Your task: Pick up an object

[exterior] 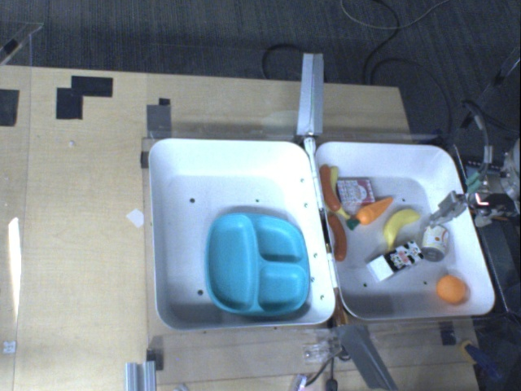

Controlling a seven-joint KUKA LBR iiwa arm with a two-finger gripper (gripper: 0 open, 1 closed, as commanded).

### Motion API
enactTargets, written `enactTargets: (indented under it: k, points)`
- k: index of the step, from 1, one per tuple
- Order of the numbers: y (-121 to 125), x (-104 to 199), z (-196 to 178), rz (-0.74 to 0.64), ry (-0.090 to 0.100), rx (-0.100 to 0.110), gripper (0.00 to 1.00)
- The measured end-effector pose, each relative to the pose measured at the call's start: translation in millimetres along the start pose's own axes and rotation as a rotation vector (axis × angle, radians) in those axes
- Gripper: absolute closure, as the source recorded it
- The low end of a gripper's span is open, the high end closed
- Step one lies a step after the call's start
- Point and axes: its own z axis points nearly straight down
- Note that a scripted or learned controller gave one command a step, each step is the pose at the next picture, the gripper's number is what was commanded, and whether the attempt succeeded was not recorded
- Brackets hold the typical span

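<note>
The right bin (407, 155) holds several small things. A yellow banana (399, 223) lies in its middle, with an orange carrot (373, 212) just to its left. Two reddish sausages (330, 187) (339, 239) lie along the left wall. A small printed packet (355, 192) sits near the back, a black-and-white box (396, 260) near the front and an orange ball (451, 289) in the front right corner. A small grey-white cup (434, 241) lies right of the banana. My gripper (450, 206) reaches in over the bin's right wall, just above the cup and right of the banana.
The left bin (175, 218) holds a blue divided plate (259, 261). A metal post (311, 96) stands behind the seam between the bins. Cables lie on the dark floor at the back. Wooden bench top spreads to the left.
</note>
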Motion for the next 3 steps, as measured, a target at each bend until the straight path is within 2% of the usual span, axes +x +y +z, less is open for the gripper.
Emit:
enactTargets:
  k: [1,2,3]
  points:
    - [28,37,101,-0.023,0.001,0.000,0.00]
    - [43,82,89,-0.027,0.000,-0.001,0.00]
    - [33,70,166,-0.015,0.000,-0.013,0.00]
